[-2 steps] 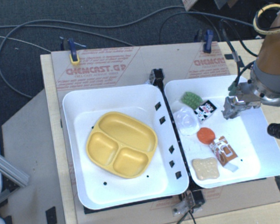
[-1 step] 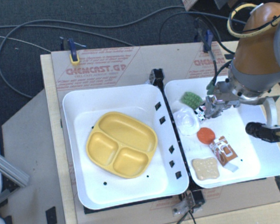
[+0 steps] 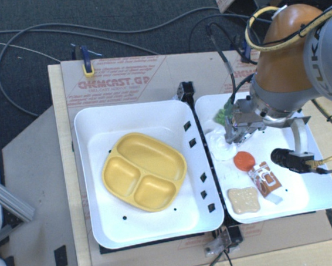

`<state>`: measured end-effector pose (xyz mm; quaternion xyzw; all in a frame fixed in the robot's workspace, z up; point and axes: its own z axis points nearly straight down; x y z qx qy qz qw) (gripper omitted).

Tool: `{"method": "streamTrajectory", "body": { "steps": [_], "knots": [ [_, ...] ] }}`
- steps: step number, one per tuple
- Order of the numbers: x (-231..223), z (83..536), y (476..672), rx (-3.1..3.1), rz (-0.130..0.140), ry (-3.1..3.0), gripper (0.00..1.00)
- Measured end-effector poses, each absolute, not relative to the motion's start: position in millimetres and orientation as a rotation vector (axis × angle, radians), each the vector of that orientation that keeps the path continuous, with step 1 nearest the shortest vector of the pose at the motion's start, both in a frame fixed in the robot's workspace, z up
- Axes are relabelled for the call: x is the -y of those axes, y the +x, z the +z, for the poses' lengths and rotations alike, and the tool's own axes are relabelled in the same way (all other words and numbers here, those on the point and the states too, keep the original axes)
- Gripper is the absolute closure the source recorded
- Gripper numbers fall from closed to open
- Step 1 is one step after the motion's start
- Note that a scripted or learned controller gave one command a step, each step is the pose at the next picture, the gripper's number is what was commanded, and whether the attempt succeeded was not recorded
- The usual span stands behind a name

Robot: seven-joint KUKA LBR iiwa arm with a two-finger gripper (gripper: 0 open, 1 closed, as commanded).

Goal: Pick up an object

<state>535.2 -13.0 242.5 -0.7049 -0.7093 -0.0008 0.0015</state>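
As we read from the left, clamp (image 3: 86, 61): blue and yellow, clipped to the far edge of the cardboard sheet (image 3: 119, 81) that lies under both bins.
Left bin (image 3: 93, 166): white and shallow, with a yellow plate inside.
Yellow plate (image 3: 143, 172): three compartments, lying flat near the middle of the left bin, turned at an angle to its walls.
Black clips (image 3: 201, 179): spaced along the line where the two bins meet.
Right bin (image 3: 320, 199): white, holding the small things we could pick.
Pale scrap (image 3: 219, 148): against the left wall, hard for us to make out on the white floor.
Green thing (image 3: 221, 116): far left corner, just beside the claw.
Claw (image 3: 233, 139): low over the left part of the right bin, near the pale scrap; wide or narrow, we cannot tell.
Beige slab (image 3: 244, 200): near wall, flat.
Red disc (image 3: 244, 161): mid-bin, apart from the claw.
Brown packet (image 3: 266, 180): just right of the disc, tilted.
Arm (image 3: 286, 46): grey and orange, reaching in from the right.
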Motion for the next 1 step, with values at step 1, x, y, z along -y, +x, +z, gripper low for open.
{"method": "streamTrajectory", "body": {
  "steps": [1],
  "knots": [
    [-36.9,229.3,532.3,2.224,0.001,-2.211,1.00]
  ]
}}
